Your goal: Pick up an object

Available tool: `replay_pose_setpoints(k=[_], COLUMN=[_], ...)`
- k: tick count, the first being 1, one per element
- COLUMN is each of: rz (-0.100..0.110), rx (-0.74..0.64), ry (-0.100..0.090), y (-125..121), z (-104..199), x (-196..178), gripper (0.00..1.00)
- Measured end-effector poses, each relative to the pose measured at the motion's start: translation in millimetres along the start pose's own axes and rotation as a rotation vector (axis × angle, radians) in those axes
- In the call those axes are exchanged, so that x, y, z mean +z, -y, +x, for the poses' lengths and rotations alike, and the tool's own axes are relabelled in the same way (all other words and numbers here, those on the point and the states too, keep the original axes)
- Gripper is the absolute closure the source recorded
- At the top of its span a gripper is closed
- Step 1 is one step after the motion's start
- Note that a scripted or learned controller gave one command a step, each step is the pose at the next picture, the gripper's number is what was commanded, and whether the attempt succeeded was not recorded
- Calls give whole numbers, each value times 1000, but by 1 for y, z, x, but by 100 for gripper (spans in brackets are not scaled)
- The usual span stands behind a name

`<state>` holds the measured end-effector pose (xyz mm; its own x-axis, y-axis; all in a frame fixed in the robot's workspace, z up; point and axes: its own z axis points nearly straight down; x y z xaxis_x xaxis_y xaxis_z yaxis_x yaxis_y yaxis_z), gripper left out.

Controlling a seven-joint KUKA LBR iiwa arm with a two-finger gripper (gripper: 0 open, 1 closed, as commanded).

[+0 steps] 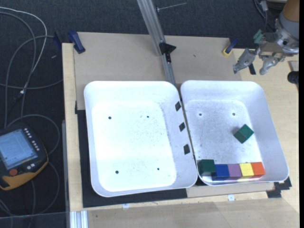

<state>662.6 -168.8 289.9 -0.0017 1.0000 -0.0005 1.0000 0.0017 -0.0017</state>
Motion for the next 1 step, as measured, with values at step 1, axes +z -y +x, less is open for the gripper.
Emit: replay_pose_setpoints(k=[1], rz=[8], rx=[3], ry=[-3], y=[36], z=[-24], x=[136], gripper=[0])
